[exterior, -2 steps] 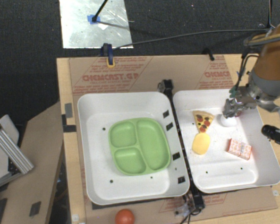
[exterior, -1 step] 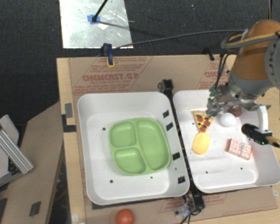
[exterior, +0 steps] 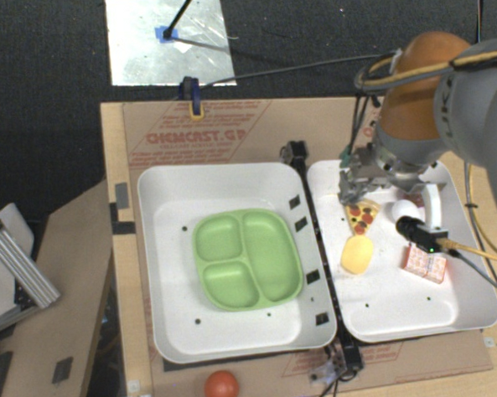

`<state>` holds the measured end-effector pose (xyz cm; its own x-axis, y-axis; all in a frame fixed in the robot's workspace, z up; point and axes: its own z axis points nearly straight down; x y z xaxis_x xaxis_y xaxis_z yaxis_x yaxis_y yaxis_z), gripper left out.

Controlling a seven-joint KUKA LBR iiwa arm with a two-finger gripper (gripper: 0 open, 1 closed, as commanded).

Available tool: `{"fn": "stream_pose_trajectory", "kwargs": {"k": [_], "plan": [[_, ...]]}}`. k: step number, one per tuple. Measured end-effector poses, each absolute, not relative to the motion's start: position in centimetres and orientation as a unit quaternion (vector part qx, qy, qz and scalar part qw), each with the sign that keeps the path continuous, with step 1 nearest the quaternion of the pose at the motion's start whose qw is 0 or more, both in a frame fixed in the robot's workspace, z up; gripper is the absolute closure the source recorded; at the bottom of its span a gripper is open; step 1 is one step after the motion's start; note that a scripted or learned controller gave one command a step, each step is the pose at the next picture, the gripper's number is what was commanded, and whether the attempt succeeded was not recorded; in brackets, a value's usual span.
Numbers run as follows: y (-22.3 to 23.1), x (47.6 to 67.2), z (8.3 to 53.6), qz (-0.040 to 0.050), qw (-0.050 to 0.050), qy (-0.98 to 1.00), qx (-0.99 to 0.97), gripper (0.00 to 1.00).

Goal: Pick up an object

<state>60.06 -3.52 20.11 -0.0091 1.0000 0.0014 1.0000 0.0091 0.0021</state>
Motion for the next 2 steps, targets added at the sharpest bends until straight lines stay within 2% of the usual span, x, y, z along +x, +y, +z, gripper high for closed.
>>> {"fn": "stream_pose_trajectory", "kwargs": {"k": [2], "plan": [[7.2, 61.9, 23.0, 0.0018, 0.001, 0.710, 0.704, 1.00]]}}
